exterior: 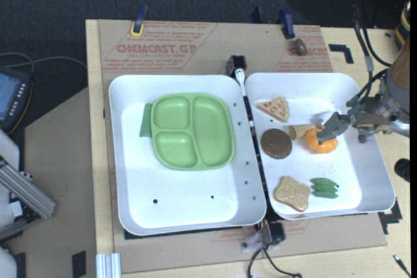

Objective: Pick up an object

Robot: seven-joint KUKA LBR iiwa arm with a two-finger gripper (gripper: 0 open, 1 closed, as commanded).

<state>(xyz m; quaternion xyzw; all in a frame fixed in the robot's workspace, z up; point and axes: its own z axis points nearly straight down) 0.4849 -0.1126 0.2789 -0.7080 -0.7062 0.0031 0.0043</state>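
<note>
- The gripper (330,128) is reaching into the right bin (365,166) from its right edge, with the dark fingers (332,124) lying over the top of the orange object (322,142), which is sitting a little right of the bin's middle.
- Whether the hand is open or closed is something I cannot tell: the fingers are overlapping the orange piece from this slanted angle, and no gap or clamp is showing clearly, so I am not counting it as held.
- Risk: the orange object is looking rounded, so fingers closing off-centre are likely to be squeezing it sideways and sending it rolling toward the bin's far edge.
- Risk: the small tan piece (292,132) is lying just beside the orange one on its left, and the brown disc (276,143) is sitting near it toward the bin's left edge; a wide closing sweep is liable to be nudging either.
- Risk: descending too far is pressing fingertips into the bin floor and shifting the whole bin against the left bin (130,192), which is carrying the green divided plate (193,130).
- The cracker wedge (274,108) near the far edge, the toast piece (291,193) and the green beans (324,187) near the near edge are lying well apart from the hand and seem to be running little risk.
</note>
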